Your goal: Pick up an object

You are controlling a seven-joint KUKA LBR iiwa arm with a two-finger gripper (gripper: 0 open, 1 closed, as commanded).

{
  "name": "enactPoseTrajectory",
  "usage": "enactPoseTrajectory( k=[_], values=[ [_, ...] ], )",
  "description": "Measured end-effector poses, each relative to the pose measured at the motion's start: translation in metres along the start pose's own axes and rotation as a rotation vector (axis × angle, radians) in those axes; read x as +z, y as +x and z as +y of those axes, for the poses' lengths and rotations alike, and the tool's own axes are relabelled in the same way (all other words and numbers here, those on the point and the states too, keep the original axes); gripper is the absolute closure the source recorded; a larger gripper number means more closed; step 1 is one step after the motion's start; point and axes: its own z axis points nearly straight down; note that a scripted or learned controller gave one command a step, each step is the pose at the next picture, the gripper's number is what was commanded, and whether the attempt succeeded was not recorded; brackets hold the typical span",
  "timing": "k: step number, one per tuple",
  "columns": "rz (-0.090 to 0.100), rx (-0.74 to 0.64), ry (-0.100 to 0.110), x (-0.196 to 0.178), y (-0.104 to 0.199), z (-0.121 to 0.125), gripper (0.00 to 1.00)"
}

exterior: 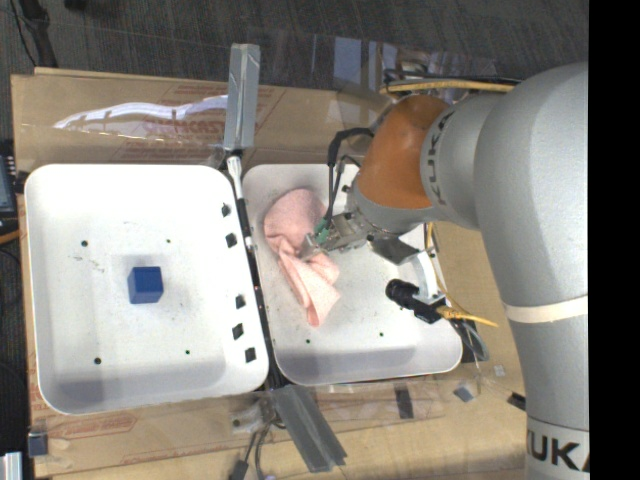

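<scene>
Pincer (322, 240) down on pink cloth (300, 253) in right bin (350, 363), grip state unclear; blue cube (146, 284) in left bin (60, 388).

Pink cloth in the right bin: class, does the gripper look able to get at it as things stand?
Probably yes. The gripper is already down at the pink cloth in the right bin, and nothing lies between them. The blue cube sits apart in the left bin.
</scene>
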Motion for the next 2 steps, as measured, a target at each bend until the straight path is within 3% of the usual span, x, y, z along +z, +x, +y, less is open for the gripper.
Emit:
enactPoseTrajectory(
  k=[1,2],
  values=[
    [-0.001,0.0,0.0,0.0,0.0,0.0,0.0],
    [0.0,0.313,0.002,0.011,-0.024,0.03,0.0]
  ],
)
